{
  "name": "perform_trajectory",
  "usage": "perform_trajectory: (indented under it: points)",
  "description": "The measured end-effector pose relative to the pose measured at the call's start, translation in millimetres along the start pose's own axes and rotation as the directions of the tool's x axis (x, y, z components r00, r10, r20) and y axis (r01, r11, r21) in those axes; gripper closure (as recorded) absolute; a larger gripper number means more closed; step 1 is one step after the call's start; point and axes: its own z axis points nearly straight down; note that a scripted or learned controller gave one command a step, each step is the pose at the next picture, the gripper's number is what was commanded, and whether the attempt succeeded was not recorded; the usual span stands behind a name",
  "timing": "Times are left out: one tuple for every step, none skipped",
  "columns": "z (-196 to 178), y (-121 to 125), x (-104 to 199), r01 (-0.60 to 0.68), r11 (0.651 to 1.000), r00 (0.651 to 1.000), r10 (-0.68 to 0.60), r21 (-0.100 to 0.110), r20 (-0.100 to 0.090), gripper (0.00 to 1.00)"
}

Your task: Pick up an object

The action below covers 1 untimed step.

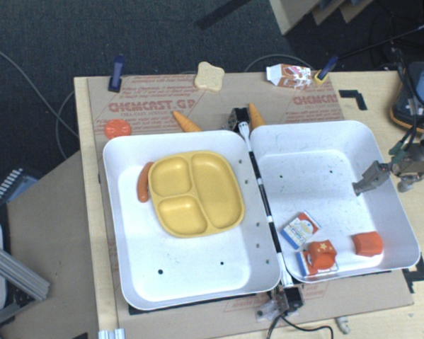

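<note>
While the gripper (372, 178) is seen at the right rim of the right bin (317, 142), its grey tip reaching over the bin's floor, the spread of the claw cannot be told from this slant — nothing is seen held by it, and no object is touched.

Right bin contents, all grouped near the front edge and well apart from the gripper:
- a small blue-and-white packet (299, 230), lying tilted, just beside the centre divider;
- a red boxed item (320, 257) just in front of the packet, near the front rim;
- an orange block (368, 244) to the right of the red item, apart from it.

Left bin (197, 286) contents:
- a yellow three-compartment tray (195, 193), set toward the back half;
- a red-orange sausage (143, 183), lying against the tray's left edge.

Outside the bins, on the cardboard sheet (152, 101) — a bread slice (209, 76), an orange disc (116, 128), and a carrot (186, 122) are noted behind the left bin.
</note>
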Motion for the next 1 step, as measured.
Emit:
perform_trajectory:
  points:
    - [125.5, 13.4, 46.3, 0.001, 1.000, 1.000, -0.001, 0.003, -0.001, 0.00]
